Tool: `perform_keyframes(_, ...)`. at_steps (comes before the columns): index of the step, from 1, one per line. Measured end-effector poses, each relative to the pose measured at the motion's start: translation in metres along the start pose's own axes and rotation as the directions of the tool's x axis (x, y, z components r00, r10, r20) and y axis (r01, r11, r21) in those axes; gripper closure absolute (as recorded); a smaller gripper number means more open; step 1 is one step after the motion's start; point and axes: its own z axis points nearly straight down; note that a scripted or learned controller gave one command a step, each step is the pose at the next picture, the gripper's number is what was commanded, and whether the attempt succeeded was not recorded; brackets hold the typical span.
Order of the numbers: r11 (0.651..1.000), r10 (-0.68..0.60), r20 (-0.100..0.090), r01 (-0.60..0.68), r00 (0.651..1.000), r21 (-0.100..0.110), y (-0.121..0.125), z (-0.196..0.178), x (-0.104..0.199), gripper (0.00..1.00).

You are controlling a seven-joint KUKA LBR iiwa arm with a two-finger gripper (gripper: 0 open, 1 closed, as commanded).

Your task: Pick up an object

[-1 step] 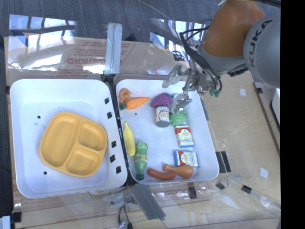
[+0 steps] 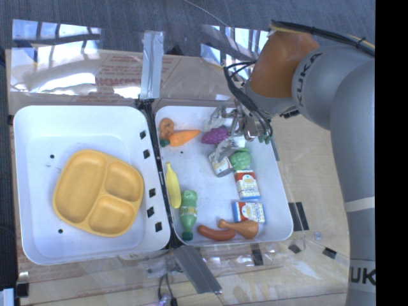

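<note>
The right bin holds several toy foods. Purple grapes lie near its far side, next to an orange carrot and a small orange piece. My gripper hangs over the grapes, open, one finger on the far side and one on the near side of the bunch. A green broccoli and a small grey packet lie just below the near finger. The grapes rest on the bin floor.
Also in the right bin are a banana, a green bottle, a sausage, a drumstick, a can and a small box. The left bin holds a yellow divided tray.
</note>
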Motion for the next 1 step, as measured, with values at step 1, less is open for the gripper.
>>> perform_keyframes(1,0.967,-0.253,0.009,0.253,0.967,0.006,-0.0339,-0.0334,0.0352,0.00)
